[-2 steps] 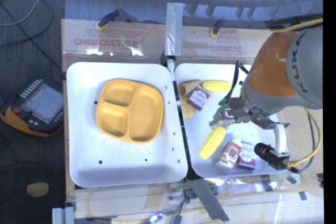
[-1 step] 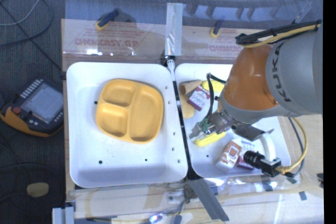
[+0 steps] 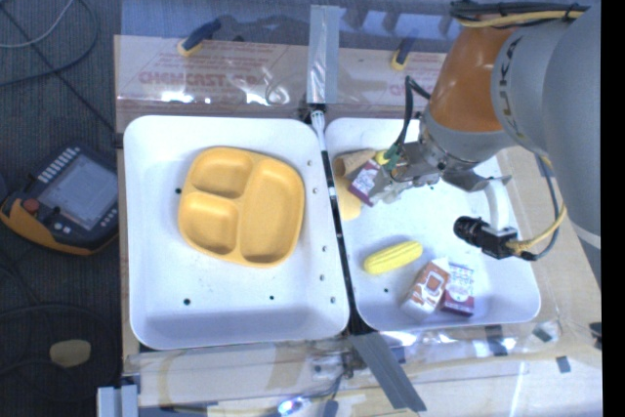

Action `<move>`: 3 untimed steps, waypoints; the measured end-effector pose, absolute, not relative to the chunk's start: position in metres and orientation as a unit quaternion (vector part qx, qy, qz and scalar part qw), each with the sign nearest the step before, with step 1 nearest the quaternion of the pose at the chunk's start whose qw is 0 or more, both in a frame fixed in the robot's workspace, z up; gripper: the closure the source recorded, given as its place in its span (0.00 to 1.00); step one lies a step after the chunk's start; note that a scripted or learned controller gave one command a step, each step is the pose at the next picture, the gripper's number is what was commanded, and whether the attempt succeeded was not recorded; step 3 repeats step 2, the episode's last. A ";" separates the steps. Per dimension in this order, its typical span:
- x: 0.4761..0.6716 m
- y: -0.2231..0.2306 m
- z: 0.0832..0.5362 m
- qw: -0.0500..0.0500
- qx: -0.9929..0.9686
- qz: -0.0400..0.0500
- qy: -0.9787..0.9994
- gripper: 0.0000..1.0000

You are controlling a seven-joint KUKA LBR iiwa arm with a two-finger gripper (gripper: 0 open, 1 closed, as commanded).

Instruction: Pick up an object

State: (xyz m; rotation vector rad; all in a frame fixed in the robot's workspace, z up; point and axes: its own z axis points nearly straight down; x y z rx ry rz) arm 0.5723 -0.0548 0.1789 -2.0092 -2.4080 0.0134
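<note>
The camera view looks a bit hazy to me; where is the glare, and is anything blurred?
In the camera view, glare streaks the clear plastic sheet behind the bins; the left bin looks washed out, and the arm is soft and blurred.

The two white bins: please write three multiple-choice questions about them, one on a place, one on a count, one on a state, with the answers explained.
1. Where does the yellow divided plate lie?
A. in the left bin
B. in the right bin
C. on the floor

2. How many compartments does the plate have?
A. two
B. three
C. five

3. How does the yellow corn cob lie?
A. standing on end
B. on its side, on the bin floor
C. on top of the plate

Answers:
1. A, because the plate sits in the middle of the left bin.
2. B, because ridges split it into one large and two smaller sections.
3. B, because it rests lengthwise in the right bin, below the gripper and left of the small red and white boxes.
</note>
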 end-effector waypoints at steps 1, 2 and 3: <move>0.621 -0.044 0.179 0.002 -0.620 0.005 -0.784 1.00; 0.666 -0.106 0.139 0.002 -0.607 0.005 -0.794 1.00; 0.666 -0.106 0.139 0.002 -0.607 0.005 -0.794 1.00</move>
